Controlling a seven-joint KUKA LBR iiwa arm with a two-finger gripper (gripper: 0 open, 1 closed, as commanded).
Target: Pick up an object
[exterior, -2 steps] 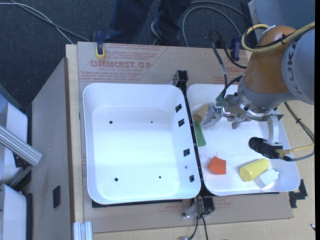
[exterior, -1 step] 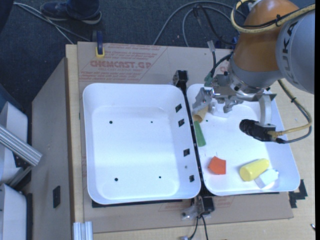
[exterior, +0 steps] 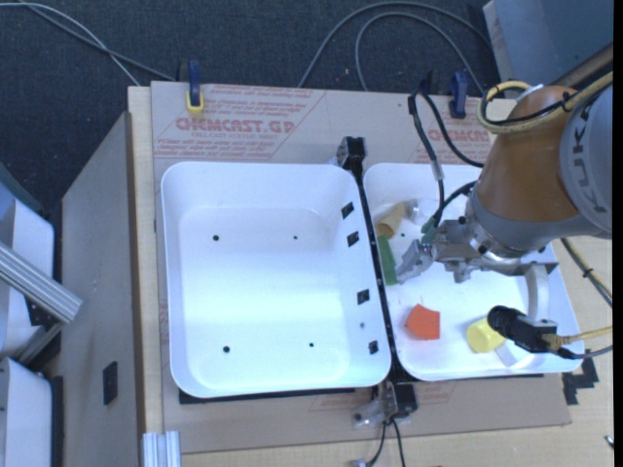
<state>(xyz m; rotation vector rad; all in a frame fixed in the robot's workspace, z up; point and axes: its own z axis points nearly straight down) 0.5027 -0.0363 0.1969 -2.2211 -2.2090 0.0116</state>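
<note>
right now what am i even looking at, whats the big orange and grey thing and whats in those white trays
This is one picture, taken by a fixed camera above a bench, looking down at a slant. The big grey and orange thing is a robot arm reaching in from the right. Two shallow white bins sit side by side, the left bin and the right bin. In the right bin lie an orange block, a yellow piece, a green piece and a tan piece. The arm's jaws are low over the right bin, near the green piece. I cannot tell whether they hold anything.
</note>
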